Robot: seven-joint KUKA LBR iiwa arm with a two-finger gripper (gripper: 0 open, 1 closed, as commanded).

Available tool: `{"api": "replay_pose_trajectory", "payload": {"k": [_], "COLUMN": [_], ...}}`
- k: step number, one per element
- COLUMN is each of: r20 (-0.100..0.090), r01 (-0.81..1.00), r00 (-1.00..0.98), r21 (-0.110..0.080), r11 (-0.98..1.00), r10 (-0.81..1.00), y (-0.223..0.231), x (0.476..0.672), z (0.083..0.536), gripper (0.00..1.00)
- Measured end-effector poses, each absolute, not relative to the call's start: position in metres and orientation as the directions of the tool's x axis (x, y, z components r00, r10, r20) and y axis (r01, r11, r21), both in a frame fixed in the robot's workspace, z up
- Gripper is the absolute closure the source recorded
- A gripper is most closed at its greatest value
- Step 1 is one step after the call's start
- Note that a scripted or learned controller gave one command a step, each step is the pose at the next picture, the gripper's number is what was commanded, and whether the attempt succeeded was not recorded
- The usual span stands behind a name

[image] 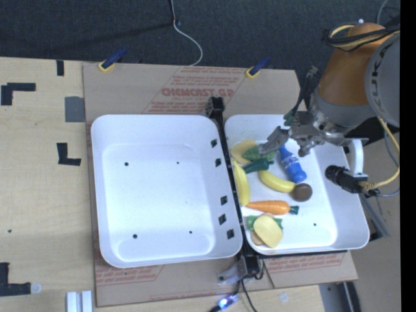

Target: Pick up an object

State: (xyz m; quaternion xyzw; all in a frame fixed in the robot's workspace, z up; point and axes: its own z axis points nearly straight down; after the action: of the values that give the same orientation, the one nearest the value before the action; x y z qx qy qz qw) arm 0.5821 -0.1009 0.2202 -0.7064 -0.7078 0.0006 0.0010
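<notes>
lemon [268, 230] at right bin's [338, 236] front | fingers [288, 143] spread apart over blue bottle [292, 166], holding nothing

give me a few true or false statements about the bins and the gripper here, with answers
1. The carrot lies in the right bin. True.
2. The left bin holds the blue bottle. False: the bottle is in the right bin.
3. The gripper hangs over the right bin. True.
4. The carrot is purple. False: it is orange with a green top.
5. A banana lies in the right bin, next to the blue bottle. True.
</notes>
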Motion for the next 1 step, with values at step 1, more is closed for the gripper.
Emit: {"api": "replay_pose_trajectory", "payload": {"k": [1], "r20": [0.005], "r01": [1.000], "r00": [-0.014], "r21": [-0.008], "r11": [0.014], "r10": [1.000], "y": [0.0293], "x": [0.5490], "z": [0.1821], "gripper": [0.00]}}
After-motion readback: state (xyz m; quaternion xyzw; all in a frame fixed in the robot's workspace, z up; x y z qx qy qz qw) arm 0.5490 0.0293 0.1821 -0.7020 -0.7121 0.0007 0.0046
